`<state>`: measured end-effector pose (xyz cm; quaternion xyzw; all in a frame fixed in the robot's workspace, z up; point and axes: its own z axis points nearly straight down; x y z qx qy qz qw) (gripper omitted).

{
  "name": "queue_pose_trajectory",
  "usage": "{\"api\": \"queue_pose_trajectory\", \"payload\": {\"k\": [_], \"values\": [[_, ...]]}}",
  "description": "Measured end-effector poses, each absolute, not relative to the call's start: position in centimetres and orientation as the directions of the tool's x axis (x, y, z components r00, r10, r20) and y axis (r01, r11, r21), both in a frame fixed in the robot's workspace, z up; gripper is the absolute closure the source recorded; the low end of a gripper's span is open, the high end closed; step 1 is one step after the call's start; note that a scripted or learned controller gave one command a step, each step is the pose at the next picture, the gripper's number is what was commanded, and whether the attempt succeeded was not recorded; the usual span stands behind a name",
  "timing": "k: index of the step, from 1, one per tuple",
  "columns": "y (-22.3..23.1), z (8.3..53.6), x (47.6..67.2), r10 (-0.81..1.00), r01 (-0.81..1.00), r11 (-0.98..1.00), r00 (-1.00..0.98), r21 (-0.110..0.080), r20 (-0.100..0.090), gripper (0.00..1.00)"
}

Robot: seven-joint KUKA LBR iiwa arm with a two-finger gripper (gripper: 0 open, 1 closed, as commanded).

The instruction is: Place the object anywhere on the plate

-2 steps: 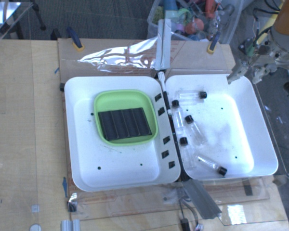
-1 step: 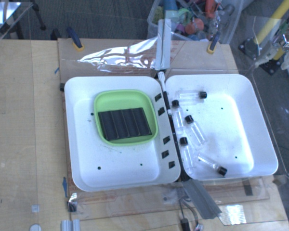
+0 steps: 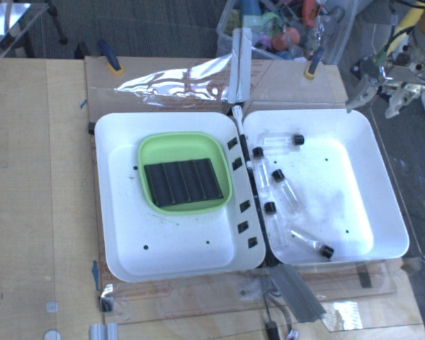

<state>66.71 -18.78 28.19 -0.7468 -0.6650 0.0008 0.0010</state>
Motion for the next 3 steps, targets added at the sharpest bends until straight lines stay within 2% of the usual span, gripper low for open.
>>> {"api": "queue_pose_trajectory", "payload": {"k": [1,2,3], "values": [[-21.2,24.9,66.7,0.985,0.985,-0.175,0.175,-0.005,0.0,0.0],[-19.2,25.3,65.6,0.957,0.957,-0.29,0.29,-0.004,0.0,0.0],[-21.2,22.5,66.7,0.942,0.942,-0.334,0.334,-0.001,-0.001,0.0]]}}
